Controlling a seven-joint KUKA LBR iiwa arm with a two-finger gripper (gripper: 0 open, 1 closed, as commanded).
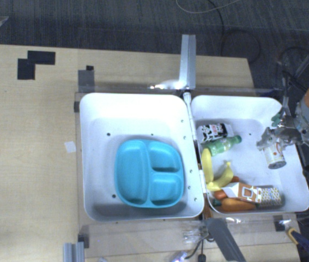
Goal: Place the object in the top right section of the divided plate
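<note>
A blue divided plate (149,172) lies in the left bin (97,146), with one long section on its left and two smaller ones on its right. My gripper (274,142) hangs over the right side of the right bin (252,111), well away from the plate. Just below it is a small whitish cylinder (276,158), and I cannot tell whether it is held or lying on the bin floor. Other objects in that bin are a black-and-white carton (214,130), a green bottle (222,144), a yellow banana (213,173), an orange carrot-like piece (235,204) and a printed box (258,194).
A metal post (188,59) stands at the back, on the line where the two bins meet. The wall between the bins (193,152) separates the plate from the objects. Dark cables and arm parts crowd the right edge.
</note>
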